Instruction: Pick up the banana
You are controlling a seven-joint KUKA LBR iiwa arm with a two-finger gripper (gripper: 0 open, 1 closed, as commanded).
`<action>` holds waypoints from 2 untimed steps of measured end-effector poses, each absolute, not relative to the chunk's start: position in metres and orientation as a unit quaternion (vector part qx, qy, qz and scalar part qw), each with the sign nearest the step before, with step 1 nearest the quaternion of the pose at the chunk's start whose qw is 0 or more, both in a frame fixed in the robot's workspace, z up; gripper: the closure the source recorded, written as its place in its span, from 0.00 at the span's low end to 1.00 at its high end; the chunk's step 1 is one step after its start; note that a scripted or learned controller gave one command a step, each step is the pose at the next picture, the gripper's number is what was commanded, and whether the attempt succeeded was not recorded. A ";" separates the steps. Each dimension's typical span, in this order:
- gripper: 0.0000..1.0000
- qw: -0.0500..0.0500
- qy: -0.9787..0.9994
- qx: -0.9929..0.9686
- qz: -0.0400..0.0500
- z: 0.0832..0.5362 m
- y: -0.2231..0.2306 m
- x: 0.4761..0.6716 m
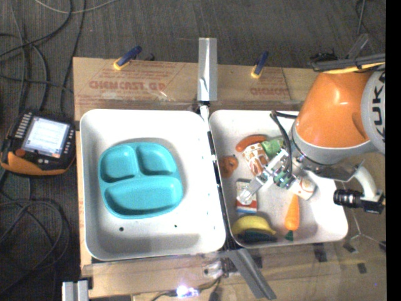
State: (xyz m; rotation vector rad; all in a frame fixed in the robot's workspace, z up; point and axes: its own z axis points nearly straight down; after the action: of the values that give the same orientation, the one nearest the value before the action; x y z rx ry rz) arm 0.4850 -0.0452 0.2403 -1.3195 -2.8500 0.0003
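The yellow banana [252, 222] lies near the front edge of the right bin [326, 231], resting against a dark green object [258, 235]. My gripper [254, 188] hangs over the middle of that bin, reaching down-left from the orange-banded wrist [332, 115]. It sits a little above and behind the banana, over a red and white carton [245, 199]. Nothing of the banana is between its tips.
An orange carrot [292, 213] lies right of the banana. A sausage [252, 142], a green item [272, 147] and a brown round piece [229, 163] sit at the back of the right bin. The left bin [91, 137] holds a blue divided plate [142, 179].
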 end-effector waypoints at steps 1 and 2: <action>0.00 0.001 -0.931 -0.365 0.001 0.182 -0.057 0.535; 0.00 0.000 -0.974 -0.226 0.001 0.238 -0.074 0.485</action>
State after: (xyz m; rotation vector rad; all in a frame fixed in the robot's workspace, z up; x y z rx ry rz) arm 0.4847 -0.0737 0.2382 -0.7088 -3.0603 0.0018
